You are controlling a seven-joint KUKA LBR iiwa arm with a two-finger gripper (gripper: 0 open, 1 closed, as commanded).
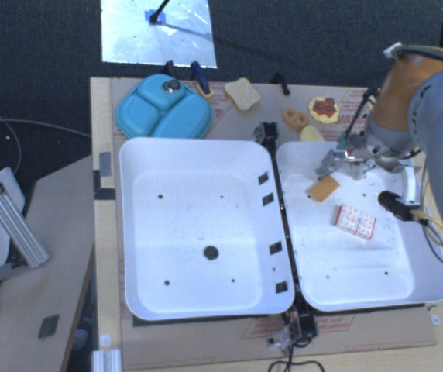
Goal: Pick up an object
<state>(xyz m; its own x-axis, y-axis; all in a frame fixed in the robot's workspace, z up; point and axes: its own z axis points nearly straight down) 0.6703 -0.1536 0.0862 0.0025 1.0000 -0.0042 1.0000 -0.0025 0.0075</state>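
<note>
- Right bin (407, 285): white, shallow; holds two loose items, orange block (324, 187) and patterned box (355, 222).
- Left bin (140, 231): white, shallow; small dark spot nr centre of floor.
- Pincer (336, 161): at far-left part of right bin, low over bin floor, just beyond orange block on far side. Metal parts seen, but tips too small and cluttered to resolve; open vs. closed not determinable. Nothing visibly betw. tips.
- Arm (419, 99): grey w/ orange band, entering from right, wrist bent down toward bin.
- Orange block, likeliest target: flat on bin floor, near the divider side, just beside pincer on its near side; contact w/ pincer not confirmable. Roughly square-ish slab, slightly longer one way; long axis on a diagonal, running near-left to far-right. No clear "front" end.
- Patterned box: red-and-white, flat on floor to near-right of block, apart from it; long axis approx. left-far to right-near.
- Task progress (judgement): early/approach stage. No item lifted; both rest on bin floor. Remaining: close on an item, lift clear.
- Beyond bins, on tabletop (105, 115): blue tray (163, 108) at far left, toast slice (242, 94), small toy foods (324, 109) at far right. Not in play at present.
</note>
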